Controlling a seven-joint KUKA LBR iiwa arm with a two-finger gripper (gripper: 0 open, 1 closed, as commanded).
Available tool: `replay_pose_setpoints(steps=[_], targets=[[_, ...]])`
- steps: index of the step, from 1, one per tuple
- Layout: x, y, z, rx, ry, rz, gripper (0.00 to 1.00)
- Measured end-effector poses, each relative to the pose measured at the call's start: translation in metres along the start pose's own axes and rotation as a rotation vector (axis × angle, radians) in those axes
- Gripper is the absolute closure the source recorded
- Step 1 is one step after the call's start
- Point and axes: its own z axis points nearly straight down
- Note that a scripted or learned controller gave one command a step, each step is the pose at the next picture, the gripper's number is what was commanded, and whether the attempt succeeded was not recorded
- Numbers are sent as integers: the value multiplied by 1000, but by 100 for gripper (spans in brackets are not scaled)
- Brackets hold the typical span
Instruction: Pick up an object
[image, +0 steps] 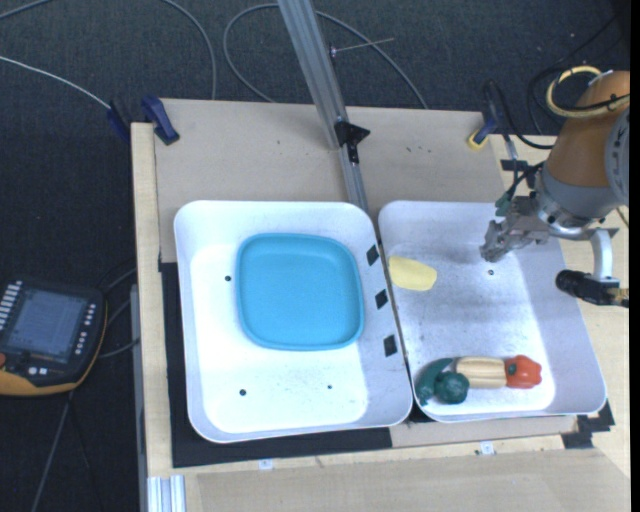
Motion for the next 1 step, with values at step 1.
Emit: replay_pose_setpoints(steps=[1], targets=[[-1, -3, -63, -5, -1, 1, 100]])
